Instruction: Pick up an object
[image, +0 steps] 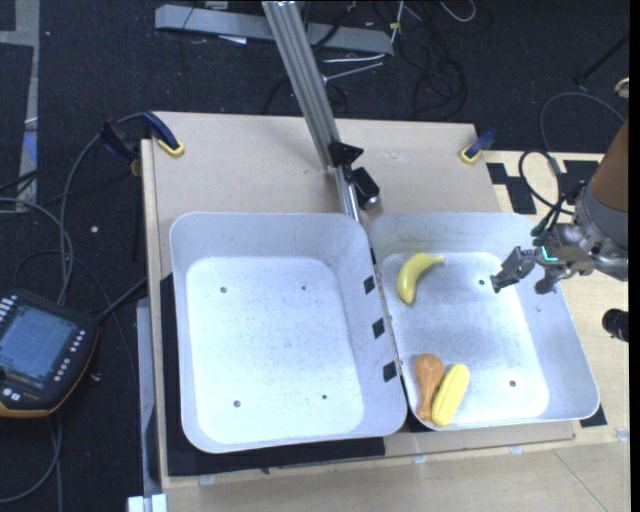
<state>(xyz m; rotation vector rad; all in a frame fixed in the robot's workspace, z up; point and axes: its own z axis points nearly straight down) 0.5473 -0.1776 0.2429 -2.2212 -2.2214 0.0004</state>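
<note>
Camera view: tool (522, 273) open above right bin (560, 330) edge.

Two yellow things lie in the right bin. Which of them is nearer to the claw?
The curved banana near the bin's far side is nearer the claw. The other, the yellow corn cob, lies by the near edge, touching an orange piece.

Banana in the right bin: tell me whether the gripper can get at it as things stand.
Probably yes. The gripper hangs over the right bin, and the banana lies apart to its left with bare bin floor between them. The orange piece and yellow piece lie nearer the front rim.
</note>
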